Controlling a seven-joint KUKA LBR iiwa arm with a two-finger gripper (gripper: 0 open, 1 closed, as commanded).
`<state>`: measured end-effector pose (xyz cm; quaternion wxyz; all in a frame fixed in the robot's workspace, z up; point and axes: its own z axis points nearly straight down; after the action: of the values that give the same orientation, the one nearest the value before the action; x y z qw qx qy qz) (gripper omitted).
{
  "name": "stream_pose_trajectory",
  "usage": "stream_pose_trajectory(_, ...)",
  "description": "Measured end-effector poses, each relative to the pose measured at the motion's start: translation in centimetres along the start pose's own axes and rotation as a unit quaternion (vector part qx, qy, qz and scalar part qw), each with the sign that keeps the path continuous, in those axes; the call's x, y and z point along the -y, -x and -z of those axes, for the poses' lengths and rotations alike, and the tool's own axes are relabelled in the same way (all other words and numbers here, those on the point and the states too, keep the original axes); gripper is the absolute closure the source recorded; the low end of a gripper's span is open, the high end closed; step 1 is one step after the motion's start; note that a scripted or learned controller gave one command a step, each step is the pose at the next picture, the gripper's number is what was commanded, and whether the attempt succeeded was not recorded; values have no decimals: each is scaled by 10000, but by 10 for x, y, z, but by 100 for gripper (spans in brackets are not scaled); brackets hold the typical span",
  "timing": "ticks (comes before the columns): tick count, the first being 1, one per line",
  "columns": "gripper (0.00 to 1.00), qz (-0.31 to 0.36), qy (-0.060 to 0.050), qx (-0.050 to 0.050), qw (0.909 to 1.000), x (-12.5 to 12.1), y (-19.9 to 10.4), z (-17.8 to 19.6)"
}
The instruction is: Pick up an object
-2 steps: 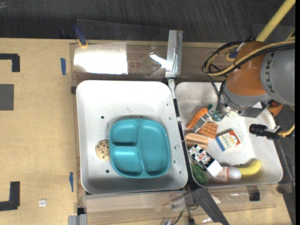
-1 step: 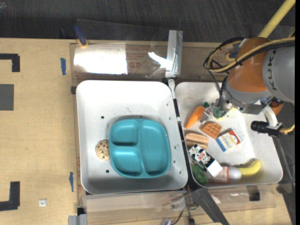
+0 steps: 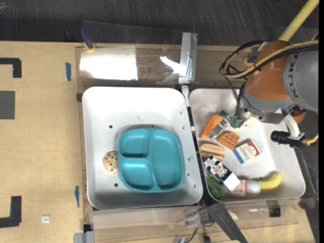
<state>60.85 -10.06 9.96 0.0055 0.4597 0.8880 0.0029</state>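
The approach step is judged to be in hand: the grey arm with the orange band (image 3: 276,77) is being held over the upper part of the shallow white right-hand bin (image 3: 288,186), and the two-finger gripper (image 3: 237,119) is being presented just above the clutter there, beside an orange carrot-shaped toy (image 3: 212,125) and a small orange waffle-like square (image 3: 229,139). Whether the tool is released or clenched cannot be told, and nothing is being seen held in it. For the next move, a descent onto one separate piece is being called for, since the items are being crowded together. The shallow white left-hand bin (image 3: 134,103) is being occupied by a teal plastic divided tray (image 3: 151,159), with a speckled tan cookie (image 3: 110,161) lying just beside the tray's left edge. In the right-hand bin a yellow banana (image 3: 271,181), a tan hot-dog-shaped toy (image 3: 212,149), a white carton with red and blue print (image 3: 246,151) and a black-and-white patterned box (image 3: 216,168) are also being kept. The bins are being borne by a light wooden bench (image 3: 40,135) marked with black tape, and dark carpet (image 3: 152,4) is being shown beyond it.
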Motion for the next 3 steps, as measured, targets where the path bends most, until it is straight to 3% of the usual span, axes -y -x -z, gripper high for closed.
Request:
stream_pose_trajectory(1,0,-451,-27,-16,9990,64,-41,-11)
stream_pose_trajectory(2,100,-461,11,11,9989,61,-39,1)
stream_pose_trajectory(3,0,-460,4,6,9989,62,-40,0)
